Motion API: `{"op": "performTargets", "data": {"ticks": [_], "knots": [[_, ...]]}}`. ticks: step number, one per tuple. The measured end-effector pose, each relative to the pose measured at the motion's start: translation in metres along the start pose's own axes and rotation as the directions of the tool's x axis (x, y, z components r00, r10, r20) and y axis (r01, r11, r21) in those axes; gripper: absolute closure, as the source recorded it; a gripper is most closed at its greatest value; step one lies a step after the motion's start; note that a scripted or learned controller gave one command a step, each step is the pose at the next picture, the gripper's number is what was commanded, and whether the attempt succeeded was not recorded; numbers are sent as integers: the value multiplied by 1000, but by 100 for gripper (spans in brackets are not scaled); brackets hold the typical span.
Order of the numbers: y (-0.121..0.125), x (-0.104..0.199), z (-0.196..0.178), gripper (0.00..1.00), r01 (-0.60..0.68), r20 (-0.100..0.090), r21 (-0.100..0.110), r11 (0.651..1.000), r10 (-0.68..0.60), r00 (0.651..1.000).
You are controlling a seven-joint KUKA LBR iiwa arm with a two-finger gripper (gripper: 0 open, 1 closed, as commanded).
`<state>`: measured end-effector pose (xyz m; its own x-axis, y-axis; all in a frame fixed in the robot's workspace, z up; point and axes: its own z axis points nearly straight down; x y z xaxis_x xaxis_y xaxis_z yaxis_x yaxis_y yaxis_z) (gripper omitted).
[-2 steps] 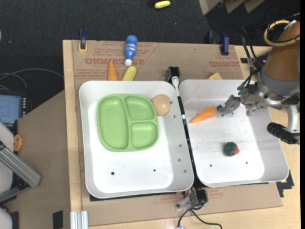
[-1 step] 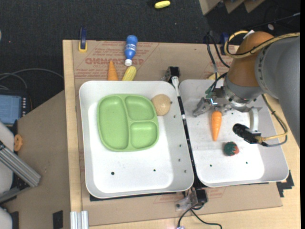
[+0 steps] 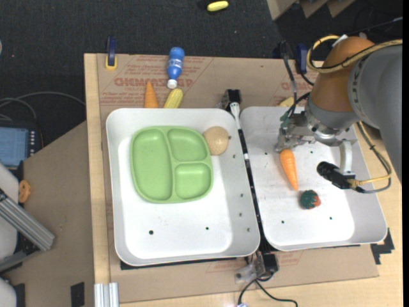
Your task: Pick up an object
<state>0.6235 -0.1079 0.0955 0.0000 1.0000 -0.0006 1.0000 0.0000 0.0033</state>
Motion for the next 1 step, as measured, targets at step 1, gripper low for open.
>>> {"op": "performTargets", "data": {"ticks": [1], "knots": [[-18,53,-120,100,6,-1,-8,1000,-6,1000]]}}
